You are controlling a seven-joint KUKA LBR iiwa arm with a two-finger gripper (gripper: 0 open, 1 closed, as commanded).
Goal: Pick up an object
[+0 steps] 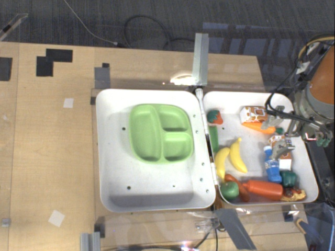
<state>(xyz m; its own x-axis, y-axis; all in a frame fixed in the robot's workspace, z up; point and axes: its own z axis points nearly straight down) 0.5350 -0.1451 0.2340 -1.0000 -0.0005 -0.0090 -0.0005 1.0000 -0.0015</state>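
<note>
- The gripper (281,146) hangs low over the right bin (257,101), above a blue item (272,170); how its jaws stand, I cannot tell.
- Two bananas (231,158) lie left of it.
- The left bin (112,140) holds a green tray (159,132).

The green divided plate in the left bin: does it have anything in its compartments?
Empty. The green divided plate lies flat in the left bin, and all three compartments show bare green, with no item inside.
</note>
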